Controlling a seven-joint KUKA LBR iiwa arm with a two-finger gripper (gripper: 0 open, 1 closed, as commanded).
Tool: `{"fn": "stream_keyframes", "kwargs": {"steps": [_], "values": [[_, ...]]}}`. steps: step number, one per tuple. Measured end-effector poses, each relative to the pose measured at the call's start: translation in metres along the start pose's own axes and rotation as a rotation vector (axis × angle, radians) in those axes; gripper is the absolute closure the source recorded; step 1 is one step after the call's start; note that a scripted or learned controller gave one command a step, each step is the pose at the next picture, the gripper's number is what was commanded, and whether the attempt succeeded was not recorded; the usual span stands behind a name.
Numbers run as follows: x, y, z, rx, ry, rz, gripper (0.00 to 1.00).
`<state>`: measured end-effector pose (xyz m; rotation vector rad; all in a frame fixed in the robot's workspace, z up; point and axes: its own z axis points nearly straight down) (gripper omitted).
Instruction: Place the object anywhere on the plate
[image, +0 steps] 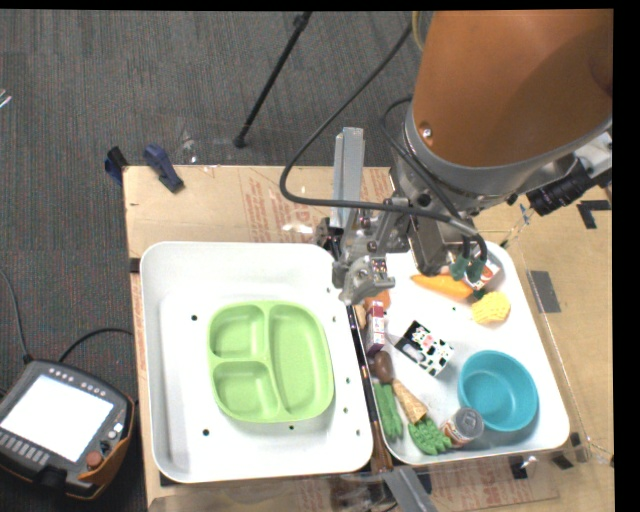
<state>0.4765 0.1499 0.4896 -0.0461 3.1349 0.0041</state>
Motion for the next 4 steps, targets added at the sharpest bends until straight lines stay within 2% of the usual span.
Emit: {"fn": "stream_keyframes", "kwargs": {"steps": [1, 2, 3, 4], "values": [[-0.027, -0.012, 0.034, 0.001, 0.008, -0.261, 1.0], [-0.05, -0.072, 0.086, -0.002, 0.009, -0.606, 1.0], [-0.054, 0.0, 0.155, -0.004, 0.014, -0.687, 1.0], [-0.039, 0.033, 0.023, -0.001, -0.004, -1.063, 1.0]]}}
